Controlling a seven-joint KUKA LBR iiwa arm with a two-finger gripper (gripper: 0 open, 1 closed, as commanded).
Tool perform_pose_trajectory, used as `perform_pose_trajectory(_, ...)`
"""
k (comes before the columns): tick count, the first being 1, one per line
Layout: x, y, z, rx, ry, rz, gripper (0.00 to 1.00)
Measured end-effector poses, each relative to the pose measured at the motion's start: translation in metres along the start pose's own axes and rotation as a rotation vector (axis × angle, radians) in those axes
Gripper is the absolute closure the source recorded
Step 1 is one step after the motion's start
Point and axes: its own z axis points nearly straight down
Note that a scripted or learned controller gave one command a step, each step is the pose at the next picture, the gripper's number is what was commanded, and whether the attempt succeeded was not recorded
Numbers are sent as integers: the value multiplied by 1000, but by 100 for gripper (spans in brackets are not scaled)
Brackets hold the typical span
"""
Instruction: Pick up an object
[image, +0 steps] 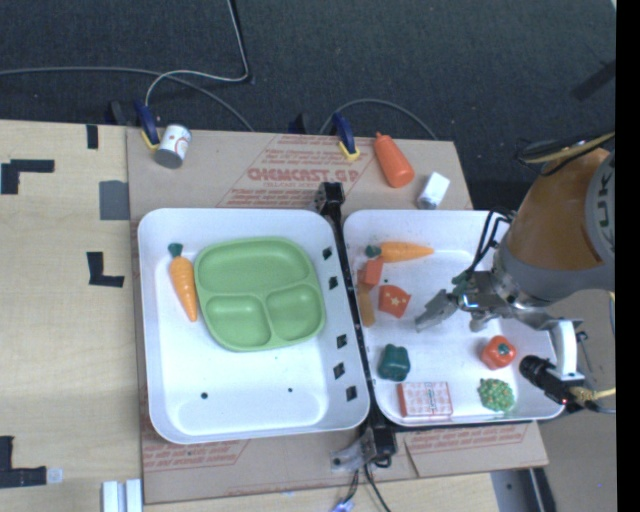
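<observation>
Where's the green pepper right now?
In the right bin, by its left wall near the front: the green pepper lies below the orange block and just left of the card.

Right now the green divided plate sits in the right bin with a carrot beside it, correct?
Not quite. The camera view shows the green divided plate in the left bin, not the right one. The carrot does lie beside it, along its left edge.
</observation>
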Motion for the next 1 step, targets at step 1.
perform_pose_trajectory(1,23,37,98,-6,-2,0,0)
